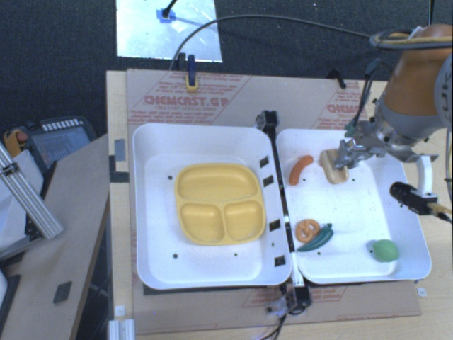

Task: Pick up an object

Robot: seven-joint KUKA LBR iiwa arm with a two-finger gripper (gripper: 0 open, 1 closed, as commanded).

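Dark carpet floor (pixel 56 41) surrounds the bench (pixel 117 211), with a shiny metal sheet (pixel 166 20) beyond.

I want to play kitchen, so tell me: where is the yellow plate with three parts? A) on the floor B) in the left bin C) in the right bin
B: the yellow plate lies flat in the left bin, while the right bin holds the toy foods.

Two white bins (pixel 152 211): left has 1 yellow tray (pixel 216 202); right of it, 1 sausage (pixel 301 168), 1 bread pc (pixel 333 167), 1 pretzel (pixel 307 229), 1 green pepper (pixel 318 238), 1 green ball (pixel 384 250).
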